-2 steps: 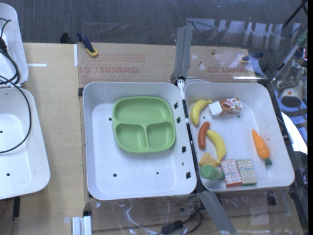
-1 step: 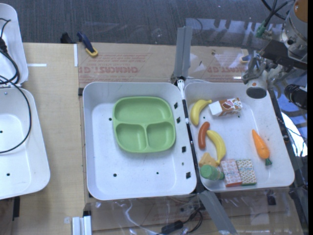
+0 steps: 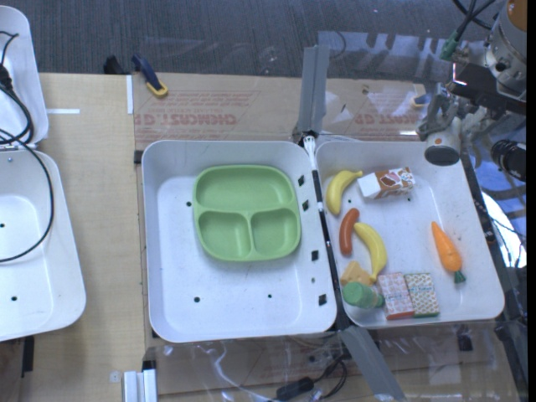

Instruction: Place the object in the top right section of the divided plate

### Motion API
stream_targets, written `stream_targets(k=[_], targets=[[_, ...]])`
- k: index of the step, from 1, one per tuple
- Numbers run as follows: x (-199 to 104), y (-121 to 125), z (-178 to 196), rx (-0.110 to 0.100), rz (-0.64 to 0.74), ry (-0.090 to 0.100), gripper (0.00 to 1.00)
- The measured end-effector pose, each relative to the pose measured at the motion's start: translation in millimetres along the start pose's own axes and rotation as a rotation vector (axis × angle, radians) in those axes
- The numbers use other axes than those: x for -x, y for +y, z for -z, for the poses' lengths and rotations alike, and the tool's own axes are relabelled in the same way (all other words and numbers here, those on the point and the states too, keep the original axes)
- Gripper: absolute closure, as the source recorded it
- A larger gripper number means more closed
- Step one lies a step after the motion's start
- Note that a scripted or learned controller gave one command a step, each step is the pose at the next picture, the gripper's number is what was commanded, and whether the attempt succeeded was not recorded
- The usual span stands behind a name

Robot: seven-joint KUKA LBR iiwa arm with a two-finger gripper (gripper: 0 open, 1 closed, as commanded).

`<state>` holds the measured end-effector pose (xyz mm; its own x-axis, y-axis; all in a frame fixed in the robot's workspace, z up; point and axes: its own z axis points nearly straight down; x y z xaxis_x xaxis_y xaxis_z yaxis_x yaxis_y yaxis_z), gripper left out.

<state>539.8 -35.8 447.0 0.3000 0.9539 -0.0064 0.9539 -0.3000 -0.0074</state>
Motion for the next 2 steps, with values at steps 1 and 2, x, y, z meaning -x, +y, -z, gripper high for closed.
stream_targets(k=[1,2], targets=[[-33,-35,-10,0.002,-0.074,0.003,1.00],[-91,-4,-19,0.004,0.022,0.002,1.00]])
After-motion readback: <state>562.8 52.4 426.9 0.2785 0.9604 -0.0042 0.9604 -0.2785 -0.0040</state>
